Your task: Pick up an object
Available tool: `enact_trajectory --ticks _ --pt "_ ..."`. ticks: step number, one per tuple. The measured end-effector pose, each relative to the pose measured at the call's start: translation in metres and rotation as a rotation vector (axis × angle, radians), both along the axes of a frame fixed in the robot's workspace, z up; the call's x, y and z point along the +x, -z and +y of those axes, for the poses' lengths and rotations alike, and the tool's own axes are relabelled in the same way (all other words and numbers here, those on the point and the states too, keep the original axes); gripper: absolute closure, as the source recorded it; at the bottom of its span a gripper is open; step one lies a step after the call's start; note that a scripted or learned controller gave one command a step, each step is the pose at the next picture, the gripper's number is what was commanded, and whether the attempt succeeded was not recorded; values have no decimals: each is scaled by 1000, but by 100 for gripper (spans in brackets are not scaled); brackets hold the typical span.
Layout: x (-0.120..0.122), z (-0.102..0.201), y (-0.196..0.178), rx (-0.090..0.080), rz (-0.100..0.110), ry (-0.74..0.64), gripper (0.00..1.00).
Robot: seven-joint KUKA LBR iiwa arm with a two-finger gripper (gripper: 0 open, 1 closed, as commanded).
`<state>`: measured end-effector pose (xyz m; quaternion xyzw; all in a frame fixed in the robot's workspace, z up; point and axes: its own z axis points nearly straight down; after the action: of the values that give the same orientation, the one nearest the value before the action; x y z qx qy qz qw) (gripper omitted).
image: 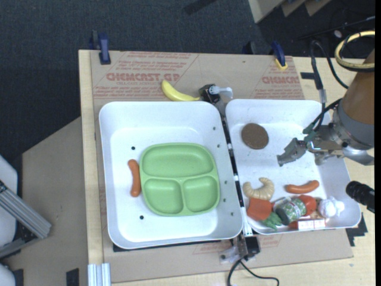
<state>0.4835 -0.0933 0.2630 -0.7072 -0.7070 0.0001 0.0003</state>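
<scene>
Dark carpet surrounds the cardboard-covered tabletop (178, 70) bearing two white bins. In the right bin (286, 112), the gripper (290, 154) hovers with nothing between its fingers, spread not discernible. Brown disc (255, 136) lies just left; sausage (302, 187) below.

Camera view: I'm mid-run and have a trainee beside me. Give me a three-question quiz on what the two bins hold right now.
1. True or false: the green divided plate lies in the right bin.
2. Which item lies nearest the gripper? A) banana B) brown round patty C) the sausage beside the plate
3. Fill in: the banana lies on the ____, outside both bins.

Key
1. False; it lies in the left bin.
2. B; the patty is up and to the left of the gripper in the right bin.
3. Cardboard sheet, just beyond the left bin's far rim.
</scene>
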Motion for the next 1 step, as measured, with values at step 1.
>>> enact_trajectory --ticks 1 --pt "87 -24 36 -3 -6 -2 0"
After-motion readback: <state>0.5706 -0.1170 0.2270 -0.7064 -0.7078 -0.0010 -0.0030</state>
